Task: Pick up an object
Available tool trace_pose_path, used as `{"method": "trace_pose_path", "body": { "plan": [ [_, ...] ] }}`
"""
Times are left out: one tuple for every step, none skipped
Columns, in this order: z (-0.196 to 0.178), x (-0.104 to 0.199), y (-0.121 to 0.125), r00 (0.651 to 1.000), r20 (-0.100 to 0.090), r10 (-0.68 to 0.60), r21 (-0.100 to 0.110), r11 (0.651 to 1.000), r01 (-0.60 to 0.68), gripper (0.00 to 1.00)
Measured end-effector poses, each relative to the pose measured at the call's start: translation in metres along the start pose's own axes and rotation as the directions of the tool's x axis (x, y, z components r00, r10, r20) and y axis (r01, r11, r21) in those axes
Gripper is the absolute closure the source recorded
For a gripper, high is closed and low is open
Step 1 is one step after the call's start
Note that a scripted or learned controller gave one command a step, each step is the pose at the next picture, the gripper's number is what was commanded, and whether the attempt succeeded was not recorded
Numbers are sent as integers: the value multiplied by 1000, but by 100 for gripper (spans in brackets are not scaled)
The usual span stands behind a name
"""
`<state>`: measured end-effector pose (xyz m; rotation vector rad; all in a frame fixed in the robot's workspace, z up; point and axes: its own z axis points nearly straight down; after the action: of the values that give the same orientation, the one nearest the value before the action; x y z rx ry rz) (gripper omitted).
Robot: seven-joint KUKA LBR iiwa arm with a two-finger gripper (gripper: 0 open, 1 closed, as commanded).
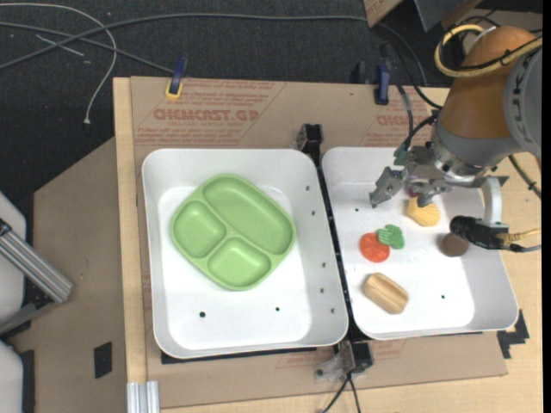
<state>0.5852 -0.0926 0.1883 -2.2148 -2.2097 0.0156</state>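
Observation:
In the right bin [482, 312] lie a yellow wedge-shaped piece [424, 214], a red tomato with a green top [379, 243], a tan bread roll [385, 292] and a small brown round piece [453, 246]. My gripper [403, 194] hangs over the back part of this bin, open, with its fingers spread wide. One fingertip [379, 196] points left over bare bin floor. The other sits right at the top edge of the yellow piece. Nothing is between the fingers.
The left bin [172, 317] holds a green divided plate [232, 229] with three compartments. A black clamp [309, 136] sits at the back between the bins. Blue clips [178, 76] stand on the cardboard's far edge.

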Motion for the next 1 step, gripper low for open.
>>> {"method": "trace_pose_path", "body": {
  "plan": [
    [-8,0,3,1000,1,-2,-15,1000,2,0]
  ]
}}
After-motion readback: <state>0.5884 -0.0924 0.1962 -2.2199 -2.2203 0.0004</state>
